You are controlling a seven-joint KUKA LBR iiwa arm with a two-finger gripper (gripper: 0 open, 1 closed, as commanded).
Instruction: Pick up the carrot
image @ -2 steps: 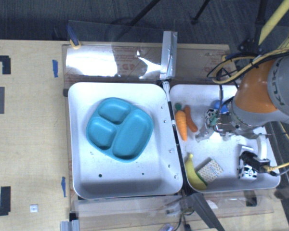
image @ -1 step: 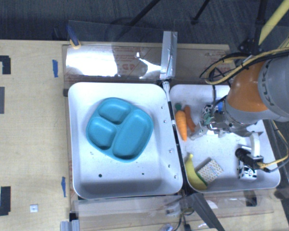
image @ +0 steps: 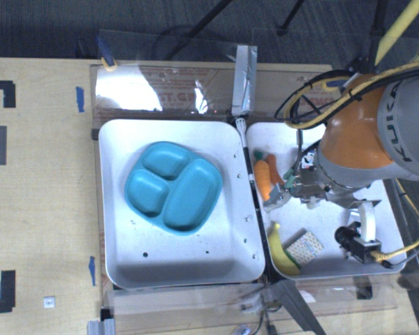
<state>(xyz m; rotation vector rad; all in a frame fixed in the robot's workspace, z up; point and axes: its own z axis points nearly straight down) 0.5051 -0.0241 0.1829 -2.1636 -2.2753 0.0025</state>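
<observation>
Hovering beside carrot (image: pixel 264 179), hand (image: pixel 282 190) (seemingly touching it), right bin (image: pixel 391 218)

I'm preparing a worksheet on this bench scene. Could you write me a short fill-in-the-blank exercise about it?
1. The blue plate lies in the ____ bin.
2. The carrot lies against the right bin's ____ wall.
3. The yellow fruit in the right bin's near left corner is a ____.
4. The tool sits beside the carrot, on its ____ side.

Missing words: left; left; banana; right
</observation>
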